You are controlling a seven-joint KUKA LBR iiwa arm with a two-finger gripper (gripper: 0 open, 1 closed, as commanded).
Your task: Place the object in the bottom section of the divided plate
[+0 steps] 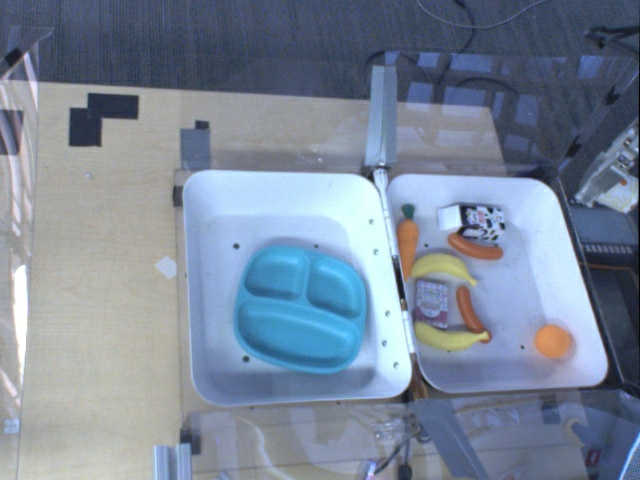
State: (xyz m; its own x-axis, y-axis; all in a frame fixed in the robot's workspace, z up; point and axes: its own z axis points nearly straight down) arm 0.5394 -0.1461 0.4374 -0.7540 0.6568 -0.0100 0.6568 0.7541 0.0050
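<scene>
A blue divided plate [300, 308] lies in the left white bin [210, 218], with two small sections at its far side and one wide section at its near side. In the right bin [560, 218] lie a carrot [407, 243], two bananas [440, 265] [452, 337], two sausages [474, 248] [468, 309], a small black-and-white carton [474, 218], a red-and-white packet [432, 301] and an orange ball [552, 341].
A metal post [381, 113] stands at the back between the two bins. Black tape marks [100, 116] sit on the wooden bench at the far left. Cables [480, 8] trail over the dark floor behind.
</scene>
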